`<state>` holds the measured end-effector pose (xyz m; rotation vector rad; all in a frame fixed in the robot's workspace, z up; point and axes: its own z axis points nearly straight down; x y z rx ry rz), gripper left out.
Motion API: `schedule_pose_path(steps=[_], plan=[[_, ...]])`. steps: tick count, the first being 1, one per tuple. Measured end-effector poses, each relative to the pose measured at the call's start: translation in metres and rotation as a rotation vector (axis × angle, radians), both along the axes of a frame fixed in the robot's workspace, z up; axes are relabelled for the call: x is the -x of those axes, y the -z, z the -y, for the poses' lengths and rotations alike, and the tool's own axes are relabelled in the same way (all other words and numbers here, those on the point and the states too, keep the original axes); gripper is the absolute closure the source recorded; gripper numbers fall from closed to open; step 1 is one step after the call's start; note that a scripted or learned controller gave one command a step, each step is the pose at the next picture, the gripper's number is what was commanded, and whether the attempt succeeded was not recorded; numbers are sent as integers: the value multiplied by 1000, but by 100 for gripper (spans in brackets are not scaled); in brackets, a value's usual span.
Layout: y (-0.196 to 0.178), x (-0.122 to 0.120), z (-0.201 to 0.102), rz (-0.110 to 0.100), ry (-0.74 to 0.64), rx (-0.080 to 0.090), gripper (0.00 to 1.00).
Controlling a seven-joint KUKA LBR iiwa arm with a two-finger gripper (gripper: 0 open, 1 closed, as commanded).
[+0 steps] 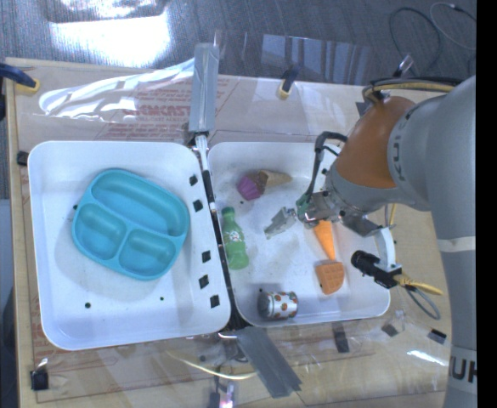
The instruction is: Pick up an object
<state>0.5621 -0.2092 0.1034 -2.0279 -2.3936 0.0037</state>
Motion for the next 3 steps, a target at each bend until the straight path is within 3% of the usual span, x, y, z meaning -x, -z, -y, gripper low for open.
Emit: schedule_pose_path(steps=[1,2,3], plan=[[-104,-22,1,5,-13,2,0],[12,-7,0,3,-104,0,0],[2,-7,0,2,-108,0,100]])
